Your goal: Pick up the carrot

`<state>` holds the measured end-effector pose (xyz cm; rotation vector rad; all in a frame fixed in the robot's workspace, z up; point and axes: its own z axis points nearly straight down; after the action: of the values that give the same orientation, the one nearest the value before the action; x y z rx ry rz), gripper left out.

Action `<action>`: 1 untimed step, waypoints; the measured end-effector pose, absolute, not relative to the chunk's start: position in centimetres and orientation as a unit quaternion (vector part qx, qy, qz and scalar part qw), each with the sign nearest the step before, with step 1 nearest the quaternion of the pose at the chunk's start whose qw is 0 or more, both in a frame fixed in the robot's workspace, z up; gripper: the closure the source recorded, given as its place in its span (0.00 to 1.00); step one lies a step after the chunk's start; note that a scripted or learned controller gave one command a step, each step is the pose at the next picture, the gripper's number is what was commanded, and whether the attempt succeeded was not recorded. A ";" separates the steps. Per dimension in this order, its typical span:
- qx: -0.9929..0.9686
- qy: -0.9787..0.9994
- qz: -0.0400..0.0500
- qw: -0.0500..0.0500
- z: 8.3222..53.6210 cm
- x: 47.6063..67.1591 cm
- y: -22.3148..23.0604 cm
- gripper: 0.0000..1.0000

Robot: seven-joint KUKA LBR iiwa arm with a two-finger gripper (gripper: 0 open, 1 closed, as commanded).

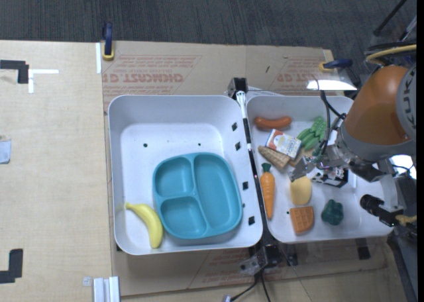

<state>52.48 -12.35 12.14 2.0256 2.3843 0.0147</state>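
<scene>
Right bin edges: you have the carrot (pixel 267 190) lying right against the left wall of the right bin (pixel 371 228), just inside the divider where the two bins meet, so there is almost no room on its left side.
Open room: to the carrot's right you get a narrow strip of bare white floor before the yellow lemon-like fruit (pixel 301 191) and the waffle piece (pixel 301 219).
Crowding above: the carrot's green top sits just below a brown bread-like slab (pixel 273 157) and a small printed carton (pixel 283 144); a sausage (pixel 273 122) lies near the back wall.
Carrot versus gripper: the gripper (pixel 317 163) hangs over the middle of the right bin, to the right of the carrot and slightly farther back, apart from it, with the yellow fruit between them.
Gripper state: you cannot tell whether it is spread or closed; the wrist hides it.
Shapes and textures: the carrot is a smooth orange taper, point toward the front; green leafy vegetable (pixel 313 132) and dark green pepper-like piece (pixel 332 212) look like glossy plastic.
Left bin: you see a teal sectioned plate (pixel 197 195) and a banana (pixel 149 221) in the left bin (pixel 132 122).
Bench: cardboard-covered bench (pixel 53 161), flat and matte.
</scene>
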 end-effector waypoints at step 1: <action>0.644 0.765 0.004 0.020 10.8 52.9 -11.6 0.00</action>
<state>52.94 -11.61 10.85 1.9976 2.3734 0.0129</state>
